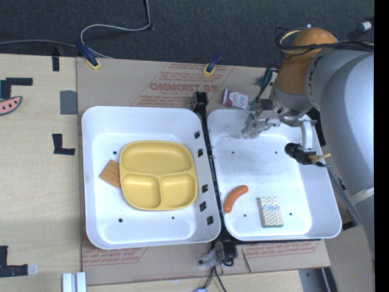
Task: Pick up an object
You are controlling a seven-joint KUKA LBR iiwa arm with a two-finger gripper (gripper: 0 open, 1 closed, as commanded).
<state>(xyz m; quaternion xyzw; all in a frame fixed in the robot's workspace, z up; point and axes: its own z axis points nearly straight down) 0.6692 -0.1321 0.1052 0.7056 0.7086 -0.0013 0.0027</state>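
Note:
In the right bin (316, 215) lie an orange sausage (234, 198) near its front left and a small printed card box (270, 212) just right of it. My gripper (251, 129) hangs over the bin's back edge, well behind both objects, pointing down and left. Nothing shows between its fingers, and the view is too small to tell how they stand. The left bin (100, 224) holds a yellow divided plate (159, 174) with a brown cracker (110, 173) tucked at its left side.
A small dark packet (234, 98) lies on the cardboard just behind the right bin. Black clips (203, 157) run along the seam between the bins. The arm's grey body (346, 120) covers the right bin's right side. Yellow clamps and a cable sit at the back.

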